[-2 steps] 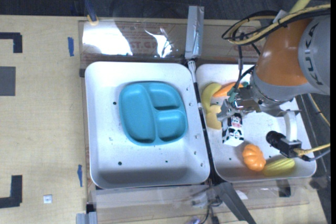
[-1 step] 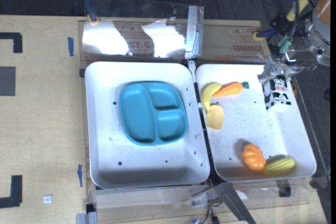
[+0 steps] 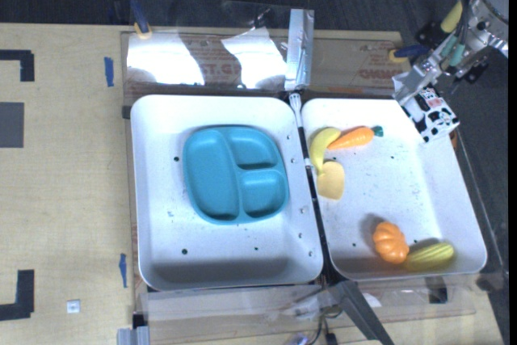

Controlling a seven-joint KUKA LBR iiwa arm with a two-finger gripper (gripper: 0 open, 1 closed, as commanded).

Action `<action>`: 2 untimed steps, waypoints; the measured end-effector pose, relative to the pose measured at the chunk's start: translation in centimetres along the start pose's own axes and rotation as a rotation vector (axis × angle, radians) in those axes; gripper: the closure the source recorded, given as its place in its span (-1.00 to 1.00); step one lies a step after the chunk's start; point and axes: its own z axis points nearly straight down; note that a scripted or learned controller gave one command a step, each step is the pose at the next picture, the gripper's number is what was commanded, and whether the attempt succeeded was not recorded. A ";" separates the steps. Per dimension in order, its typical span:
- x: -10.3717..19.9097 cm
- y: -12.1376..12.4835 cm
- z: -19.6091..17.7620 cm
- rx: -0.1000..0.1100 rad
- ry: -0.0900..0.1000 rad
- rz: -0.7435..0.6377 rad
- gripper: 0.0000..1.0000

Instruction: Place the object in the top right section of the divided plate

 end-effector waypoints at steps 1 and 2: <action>-6.7 1.8 -2.0 0.002 0.000 0.214 1.00; -6.6 2.1 -3.2 -0.003 -0.005 0.208 1.00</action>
